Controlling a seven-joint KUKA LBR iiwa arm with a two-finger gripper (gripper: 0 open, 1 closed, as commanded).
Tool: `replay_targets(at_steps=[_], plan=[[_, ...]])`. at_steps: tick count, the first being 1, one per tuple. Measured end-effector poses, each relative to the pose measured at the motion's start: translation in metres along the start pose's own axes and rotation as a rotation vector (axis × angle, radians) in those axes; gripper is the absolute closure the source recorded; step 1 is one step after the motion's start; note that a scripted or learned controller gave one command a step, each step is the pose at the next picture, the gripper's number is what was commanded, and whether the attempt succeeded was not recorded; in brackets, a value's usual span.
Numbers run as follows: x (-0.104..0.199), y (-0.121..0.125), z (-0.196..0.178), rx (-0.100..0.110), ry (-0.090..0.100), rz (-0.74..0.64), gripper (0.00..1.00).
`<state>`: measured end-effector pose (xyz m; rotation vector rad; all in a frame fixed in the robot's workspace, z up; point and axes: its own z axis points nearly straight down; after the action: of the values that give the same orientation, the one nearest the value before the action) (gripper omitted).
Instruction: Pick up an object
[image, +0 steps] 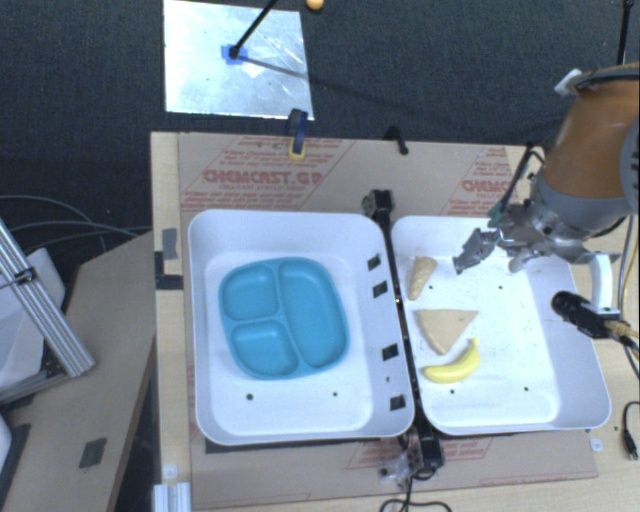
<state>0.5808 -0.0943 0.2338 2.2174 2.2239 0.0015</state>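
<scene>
The right bin (500, 400) keeps bare white floor toward 3 o'clock. A smooth yellow banana (452, 364) touches a flat tan wedge (446, 326); a pale cone (422, 273) lies at 11. The gripper (490, 250) hovers empty over the bin's upper middle, fingers spread, arm slanting in from 2 o'clock. A glossy blue divided plate (283, 318) sits in the left bin (215, 400).

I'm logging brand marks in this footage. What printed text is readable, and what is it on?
"CHEMCAST GP" in red on the brown protective sheet behind the left bin, seen upside down.
A second red print on the same sheet behind the right bin, partly cut off: too blurred to read.
</scene>
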Motion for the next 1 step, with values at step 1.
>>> replay_targets(at_steps=[1], plan=[[-0.0086,-0.0476,0.1361,0.013,0.003,0.004,0.00]])
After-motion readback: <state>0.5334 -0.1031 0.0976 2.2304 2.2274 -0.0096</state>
